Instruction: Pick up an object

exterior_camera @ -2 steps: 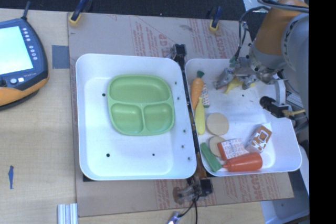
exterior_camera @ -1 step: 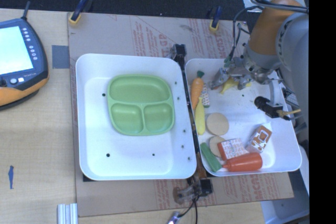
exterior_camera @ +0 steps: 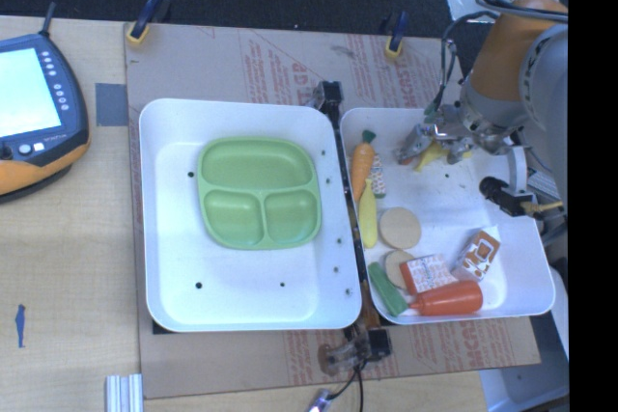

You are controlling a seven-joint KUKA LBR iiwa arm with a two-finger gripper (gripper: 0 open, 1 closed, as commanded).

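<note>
Hovering low over the far end of the right bin (exterior_camera: pixel 541 299), gripper (exterior_camera: pixel 432 148) with something yellow (exterior_camera: pixel 431 156) at its tips, though whether clamped or just beneath, cannot tell. Closer along the bin's left wall: carrot (exterior_camera: pixel 361 171), banana (exterior_camera: pixel 368 219), round tan disc (exterior_camera: pixel 400 229). Down at the near end: green piece (exterior_camera: pixel 385 288), red sausage (exterior_camera: pixel 447 299), small red box (exterior_camera: pixel 425 271), little carton (exterior_camera: pixel 479 255). Over in the left bin (exterior_camera: pixel 174 207), green divided plate (exterior_camera: pixel 259 192)
</note>
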